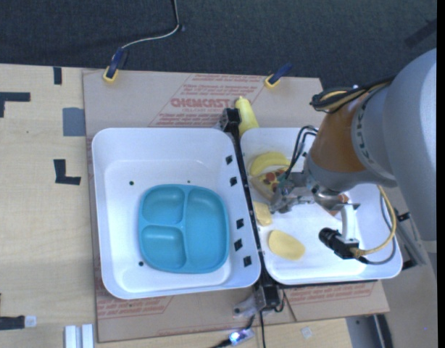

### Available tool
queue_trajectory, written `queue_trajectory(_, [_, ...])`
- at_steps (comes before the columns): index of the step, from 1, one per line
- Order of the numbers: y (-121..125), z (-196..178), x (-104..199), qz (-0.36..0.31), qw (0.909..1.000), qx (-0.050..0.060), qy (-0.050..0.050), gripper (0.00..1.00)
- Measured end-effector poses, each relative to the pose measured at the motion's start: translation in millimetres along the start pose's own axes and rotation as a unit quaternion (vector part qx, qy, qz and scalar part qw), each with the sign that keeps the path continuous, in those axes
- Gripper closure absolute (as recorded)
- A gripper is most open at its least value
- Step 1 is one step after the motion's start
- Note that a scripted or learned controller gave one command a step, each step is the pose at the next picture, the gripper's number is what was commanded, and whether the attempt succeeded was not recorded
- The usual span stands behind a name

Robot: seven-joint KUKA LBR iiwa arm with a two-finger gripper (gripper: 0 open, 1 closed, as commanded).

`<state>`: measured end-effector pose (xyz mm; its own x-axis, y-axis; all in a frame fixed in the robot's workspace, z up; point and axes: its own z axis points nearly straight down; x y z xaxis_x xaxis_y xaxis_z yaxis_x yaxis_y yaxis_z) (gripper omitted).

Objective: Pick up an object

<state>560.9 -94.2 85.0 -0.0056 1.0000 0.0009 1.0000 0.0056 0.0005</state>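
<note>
— Where's your claw?

— I have the gripper (275,196) low in the right bin (375,267), near the divider. I cannot tell its state; the wrist blocks my sight.

— And the objects?

— A yellow piece (267,164) lies just above it, a small pale one (262,213) just beside it, another yellow piece (286,244) below. The blue tray (184,228) sits in the left bin (114,165).

— Any writing?

— The cardboard (186,100) reads "CHEMCAST" in red.

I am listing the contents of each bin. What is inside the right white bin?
The right white bin holds a pale yellow oval piece, a smaller yellow piece near the divider and a yellow object further back. The gripper and arm cover part of the bin.
</note>
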Motion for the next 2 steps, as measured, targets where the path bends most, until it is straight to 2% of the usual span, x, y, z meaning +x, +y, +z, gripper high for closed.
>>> queue_trajectory(1, [-68.8, -0.7, -7.1, 0.004, 1.0, 0.0, 0.0, 1.0])
queue_trajectory(2, [-21.1, -105.5, 80.4, -0.003, 1.0, -0.005, 0.001, 1.0])
